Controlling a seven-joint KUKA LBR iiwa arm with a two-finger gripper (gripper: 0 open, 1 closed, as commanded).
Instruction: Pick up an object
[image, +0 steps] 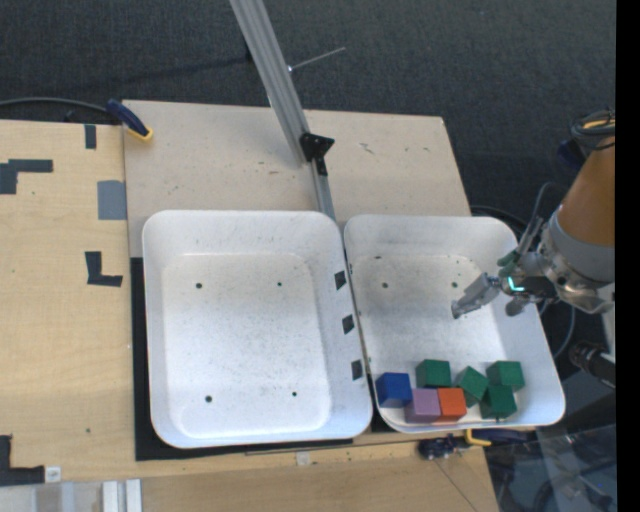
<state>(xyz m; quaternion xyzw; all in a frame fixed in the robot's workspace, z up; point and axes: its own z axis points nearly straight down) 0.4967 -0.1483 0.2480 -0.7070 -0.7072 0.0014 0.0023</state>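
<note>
We see the blocks (450, 390) bunched in the right bin's (400, 250) near corner, small matte cubes: a blue cube (394, 387) on the left, a lilac cube (426, 403) and an orange cube (452, 402) touching side by side, and four green cubes (489, 385) behind and to their right, some tilted. They sit well apart from the gripper (470, 300), which hangs over the bin's bare, speckled floor near the far right side. We see one grey finger (477, 295) slanting down to the left with nothing on it; we cannot tell how far the gripper is open. The arm (590, 225) is grey with an orange band. The left bin (240, 230) is shallow white plastic with rounded corners and dark specks. Both bins rest on a pale wooden bench (60, 300). A metal rail (280, 80) slants across the top.
</note>
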